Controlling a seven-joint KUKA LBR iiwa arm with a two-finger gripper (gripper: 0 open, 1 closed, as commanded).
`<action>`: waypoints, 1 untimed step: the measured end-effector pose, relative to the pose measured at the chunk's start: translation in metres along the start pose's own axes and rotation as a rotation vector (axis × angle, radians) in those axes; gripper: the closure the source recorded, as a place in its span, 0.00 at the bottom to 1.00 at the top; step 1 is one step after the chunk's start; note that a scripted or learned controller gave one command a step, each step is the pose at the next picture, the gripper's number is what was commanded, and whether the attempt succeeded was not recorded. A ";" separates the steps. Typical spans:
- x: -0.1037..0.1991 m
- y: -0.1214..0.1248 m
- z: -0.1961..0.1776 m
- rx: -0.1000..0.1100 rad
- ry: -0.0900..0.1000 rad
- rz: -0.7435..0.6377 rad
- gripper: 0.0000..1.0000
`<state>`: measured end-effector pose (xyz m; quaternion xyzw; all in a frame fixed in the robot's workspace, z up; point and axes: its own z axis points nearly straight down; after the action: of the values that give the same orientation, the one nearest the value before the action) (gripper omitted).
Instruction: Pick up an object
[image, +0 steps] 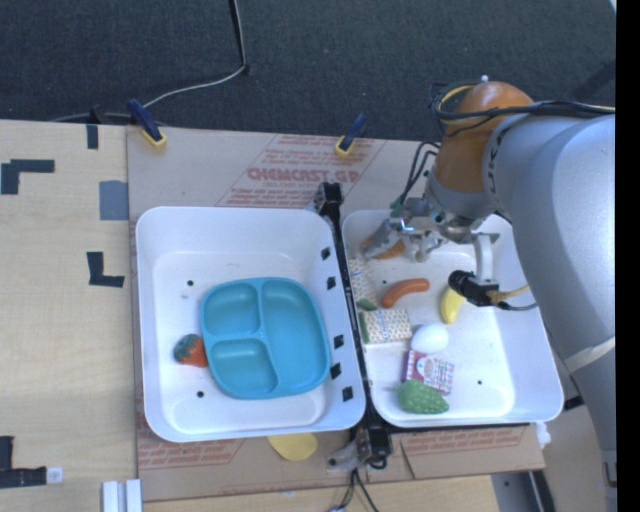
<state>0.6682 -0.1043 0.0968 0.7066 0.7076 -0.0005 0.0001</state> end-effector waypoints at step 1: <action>0.009 0.000 0.012 0.000 -0.002 0.001 0.00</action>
<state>0.6683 -0.0951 0.0852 0.7069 0.7073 -0.0010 0.0008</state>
